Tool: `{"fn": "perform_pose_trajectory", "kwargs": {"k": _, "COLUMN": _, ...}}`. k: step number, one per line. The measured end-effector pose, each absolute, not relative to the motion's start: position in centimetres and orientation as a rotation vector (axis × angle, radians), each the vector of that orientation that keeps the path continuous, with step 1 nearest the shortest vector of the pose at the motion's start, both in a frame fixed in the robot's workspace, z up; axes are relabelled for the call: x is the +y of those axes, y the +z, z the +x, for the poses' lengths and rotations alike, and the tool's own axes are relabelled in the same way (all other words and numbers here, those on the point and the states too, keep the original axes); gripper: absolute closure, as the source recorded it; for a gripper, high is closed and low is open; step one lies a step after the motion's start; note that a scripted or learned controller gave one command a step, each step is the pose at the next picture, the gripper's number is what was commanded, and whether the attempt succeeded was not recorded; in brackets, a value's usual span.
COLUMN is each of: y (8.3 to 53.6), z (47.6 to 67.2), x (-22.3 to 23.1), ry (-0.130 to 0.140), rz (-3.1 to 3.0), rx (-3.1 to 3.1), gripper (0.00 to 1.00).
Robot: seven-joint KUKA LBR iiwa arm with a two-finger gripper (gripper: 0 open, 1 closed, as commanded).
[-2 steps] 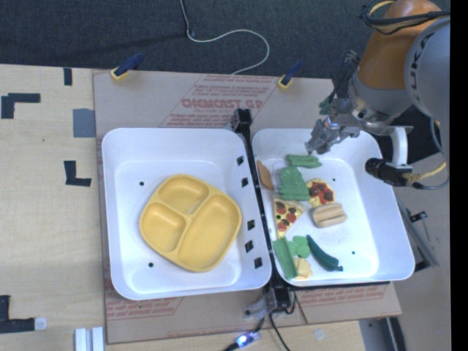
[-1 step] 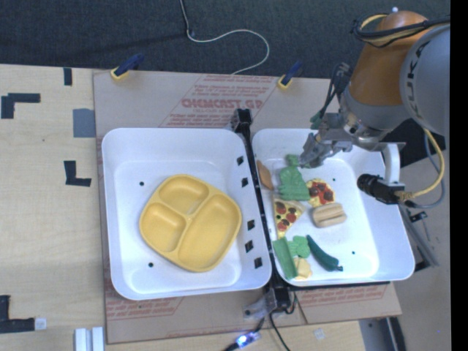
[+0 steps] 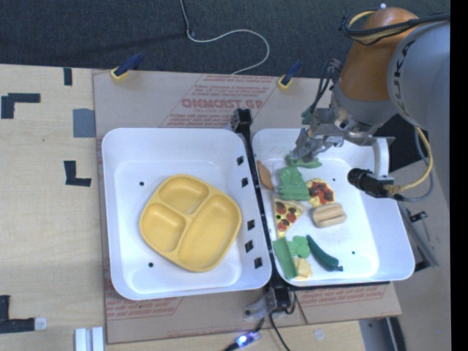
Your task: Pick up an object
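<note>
The tool (image 3: 307,152) hangs low over the far end of the right bin (image 3: 387,258), just above the green leaf (image 3: 294,185); whether it is released or clenched I cannot tell. This looks like the reach: next, descend and clamp the leaf. Cardboard (image 3: 219,104) reads "CHEMCRAFT".

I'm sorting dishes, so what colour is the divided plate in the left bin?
Yellow, the divided plate, clearest in the camera view.
</note>
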State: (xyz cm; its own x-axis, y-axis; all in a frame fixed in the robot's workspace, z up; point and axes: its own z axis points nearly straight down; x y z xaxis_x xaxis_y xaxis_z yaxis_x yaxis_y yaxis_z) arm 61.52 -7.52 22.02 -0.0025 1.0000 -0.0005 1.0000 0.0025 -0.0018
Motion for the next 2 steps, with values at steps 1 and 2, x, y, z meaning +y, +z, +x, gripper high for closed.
{"fn": "perform_pose_trajectory", "kwargs": {"k": 1, "y": 22.38, "z": 59.64, "x": -8.46, "ry": 0.004, "rz": -2.220, "rx": -2.220, "gripper": 1.00}}
{"fn": "perform_pose_trajectory", "kwargs": {"k": 2, "y": 22.69, "z": 60.06, "x": -8.74, "ry": 0.001, "rz": -2.219, "rx": -2.223, "gripper": 1.00}}
